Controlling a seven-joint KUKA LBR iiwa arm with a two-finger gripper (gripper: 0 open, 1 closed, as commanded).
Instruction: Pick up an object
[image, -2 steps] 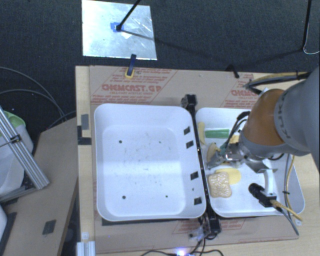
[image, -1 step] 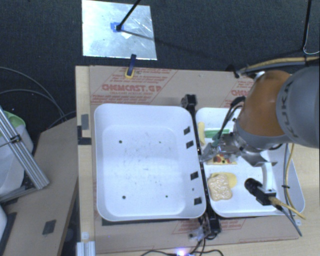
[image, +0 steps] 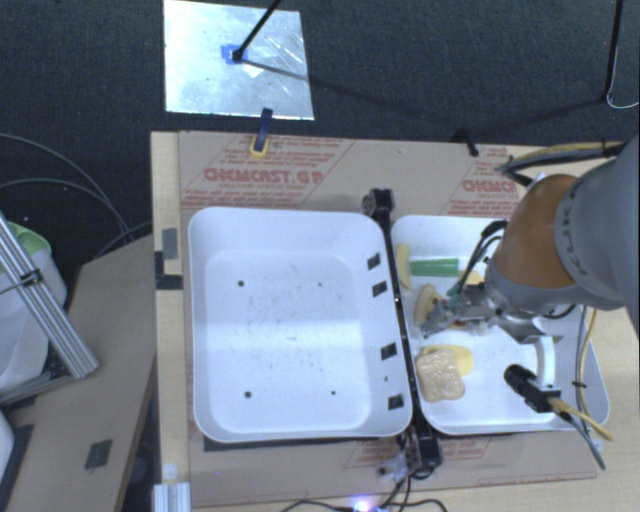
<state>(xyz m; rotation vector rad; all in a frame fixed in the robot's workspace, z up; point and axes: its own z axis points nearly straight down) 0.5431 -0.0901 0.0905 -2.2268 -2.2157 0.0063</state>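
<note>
Gripper (image: 437, 318) is lowered into the right bin (image: 600, 400); its opening cannot be told. A beige object (image: 440, 375) is seen just below it, a green stick (image: 433, 266) above.

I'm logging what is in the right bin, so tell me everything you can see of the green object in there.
The green object is a short, straight bar or stick, evenly bright green with a smooth look, possibly plastic. It lies flat and roughly level across the picture on the floor of the right bin, near its far wall. Its left end lies next to a pale yellow piece; whether they touch is unclear. Its right end runs toward the arm's dark cabling. The gripper is nearer the camera, apart from it.
</note>
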